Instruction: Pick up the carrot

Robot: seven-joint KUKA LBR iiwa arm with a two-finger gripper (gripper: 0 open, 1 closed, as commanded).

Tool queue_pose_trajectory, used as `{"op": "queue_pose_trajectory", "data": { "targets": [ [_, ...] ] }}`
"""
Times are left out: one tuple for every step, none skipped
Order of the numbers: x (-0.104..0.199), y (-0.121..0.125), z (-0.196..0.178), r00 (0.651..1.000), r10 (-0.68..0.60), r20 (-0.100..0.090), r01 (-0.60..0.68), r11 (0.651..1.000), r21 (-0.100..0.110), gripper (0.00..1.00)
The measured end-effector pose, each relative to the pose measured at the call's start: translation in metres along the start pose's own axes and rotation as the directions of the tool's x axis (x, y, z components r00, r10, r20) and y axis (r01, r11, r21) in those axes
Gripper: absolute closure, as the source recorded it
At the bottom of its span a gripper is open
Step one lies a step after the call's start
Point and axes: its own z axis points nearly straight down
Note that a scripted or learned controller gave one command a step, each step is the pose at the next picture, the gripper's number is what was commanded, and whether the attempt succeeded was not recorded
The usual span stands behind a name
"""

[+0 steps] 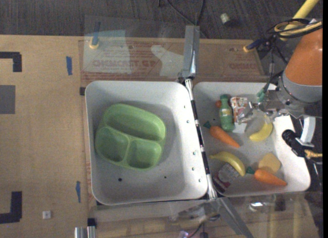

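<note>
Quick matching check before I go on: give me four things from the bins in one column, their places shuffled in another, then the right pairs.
1. green divided plate
2. green bottle
3. cheese wedge
4. carrot beside the bottle

A. right bin, far side, near the divider
B. right bin, near side, just above another carrot
C. left bin, middle
D. right bin, between the bottle and a banana

Pairs: 1-C, 2-A, 3-B, 4-D
</note>
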Motion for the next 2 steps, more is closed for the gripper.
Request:
{"op": "queue_pose_trajectory", "data": {
  "targets": [
    [0.029,-0.006,0.100,0.978,-0.207,0.005,0.207,0.978,-0.013,0.00],
    [0.042,0.014,-0.048,0.984,-0.180,0.004,0.180,0.984,-0.007,0.00]
  ]
}}
